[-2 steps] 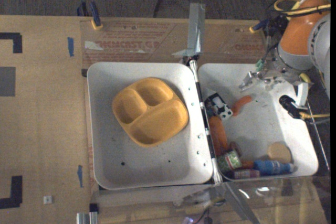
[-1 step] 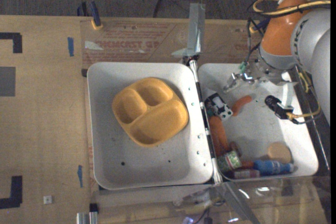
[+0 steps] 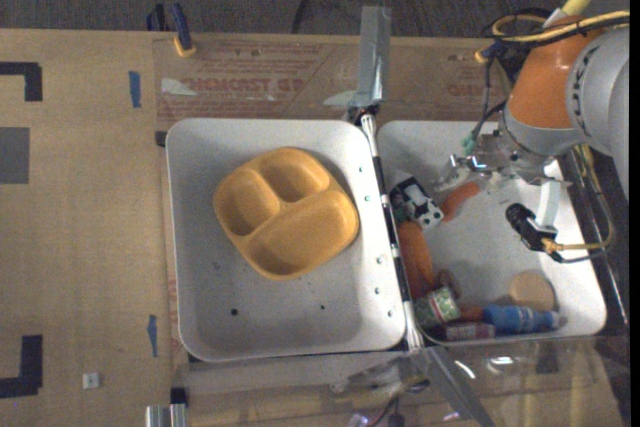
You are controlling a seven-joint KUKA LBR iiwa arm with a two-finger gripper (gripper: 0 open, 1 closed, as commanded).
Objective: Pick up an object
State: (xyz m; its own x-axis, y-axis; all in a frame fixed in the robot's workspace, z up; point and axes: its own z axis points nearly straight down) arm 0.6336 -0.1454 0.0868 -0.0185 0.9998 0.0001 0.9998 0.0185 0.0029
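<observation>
The right bin (image 3: 570, 315) holds several small objects. My gripper (image 3: 463, 177) hangs low over its upper middle, reaching in from the right under the orange-banded wrist (image 3: 545, 80). A short orange piece (image 3: 459, 201) lies directly below the gripper tip, touching or nearly touching it. A black and white object (image 3: 415, 201) sits just left of it by the bin wall. A long orange carrot-like item (image 3: 415, 255) lies along the left wall below that.
A green can (image 3: 437, 305), a blue bottle (image 3: 520, 318) and a tan disc (image 3: 532, 290) crowd the right bin's near edge. The left bin (image 3: 200, 305) holds a yellow divided plate (image 3: 286, 211). A black cable fitting (image 3: 528, 225) hangs beside the arm.
</observation>
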